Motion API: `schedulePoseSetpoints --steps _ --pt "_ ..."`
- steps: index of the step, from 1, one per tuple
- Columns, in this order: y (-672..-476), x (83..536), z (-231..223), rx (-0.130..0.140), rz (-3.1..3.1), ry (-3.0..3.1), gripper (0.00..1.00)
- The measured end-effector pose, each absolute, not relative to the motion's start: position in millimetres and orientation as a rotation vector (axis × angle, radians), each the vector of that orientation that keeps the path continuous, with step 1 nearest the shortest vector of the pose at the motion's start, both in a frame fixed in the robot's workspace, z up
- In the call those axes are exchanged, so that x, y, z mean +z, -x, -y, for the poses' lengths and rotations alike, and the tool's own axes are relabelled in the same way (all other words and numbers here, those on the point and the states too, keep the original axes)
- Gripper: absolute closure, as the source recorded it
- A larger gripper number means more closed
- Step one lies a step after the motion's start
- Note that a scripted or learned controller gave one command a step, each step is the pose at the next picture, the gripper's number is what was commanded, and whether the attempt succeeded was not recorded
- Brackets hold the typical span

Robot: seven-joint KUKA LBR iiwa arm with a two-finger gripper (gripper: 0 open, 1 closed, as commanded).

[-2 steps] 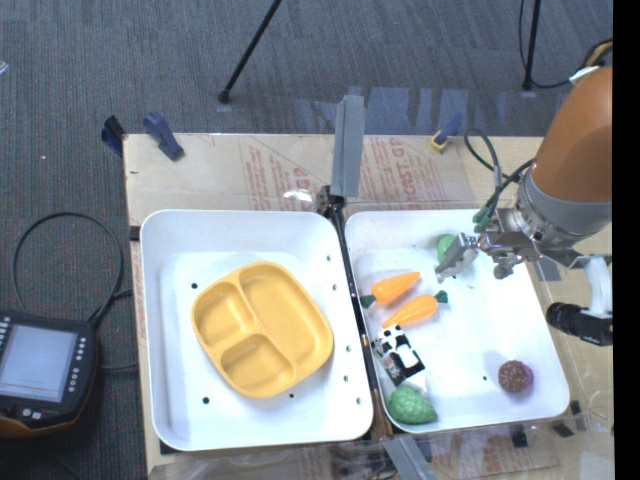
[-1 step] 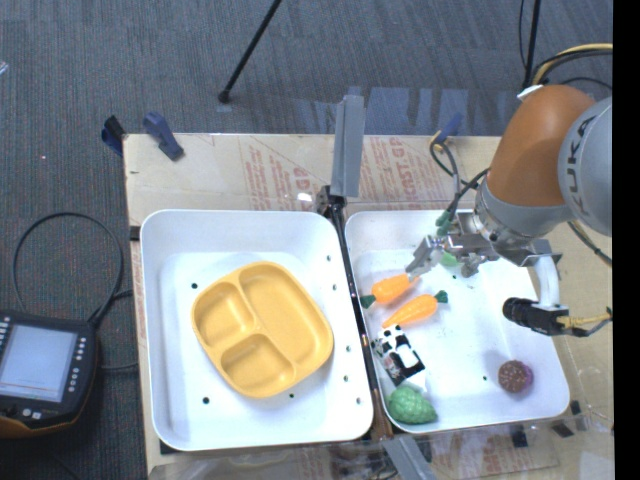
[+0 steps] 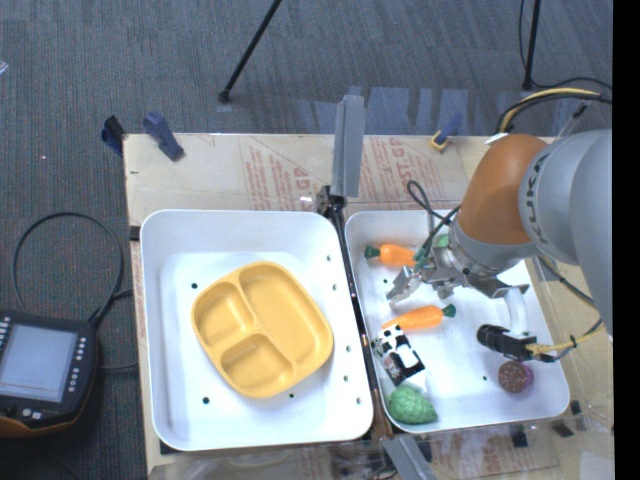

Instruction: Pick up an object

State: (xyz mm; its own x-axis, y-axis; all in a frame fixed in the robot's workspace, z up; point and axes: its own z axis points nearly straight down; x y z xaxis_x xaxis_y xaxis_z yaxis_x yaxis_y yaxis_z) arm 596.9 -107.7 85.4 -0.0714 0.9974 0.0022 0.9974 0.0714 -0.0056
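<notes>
My gripper [image 3: 408, 284] hangs low over the right bin [image 3: 545, 298], between two toy carrots. One carrot [image 3: 394, 255] lies just above it near the bin's far left corner. The other carrot [image 3: 421, 318] lies just below it. A black-and-white patterned item [image 3: 400, 356] rests near the bin's left wall, with a green bumpy toy [image 3: 412, 405] at the front edge. A dark red ball [image 3: 515, 376] sits at the front right. Nothing is visibly held by the gripper.
The left bin [image 3: 170, 268] holds a yellow divided plate [image 3: 262, 326] in its middle. A grey upright post [image 3: 348, 153] stands behind the gap between the bins. The arm's orange band [image 3: 505, 193] looms over the right bin's far side.
</notes>
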Motion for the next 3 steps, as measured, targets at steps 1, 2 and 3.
schedulePoseSetpoints --steps 1,2,3 --pt "-521.2 86 92 0.002 2.571 1.795 0.0" --pt "-610.0 195 100 -0.008 2.649 1.707 0.0" --pt "-618.6 85 91 0.001 2.804 1.405 0.0"
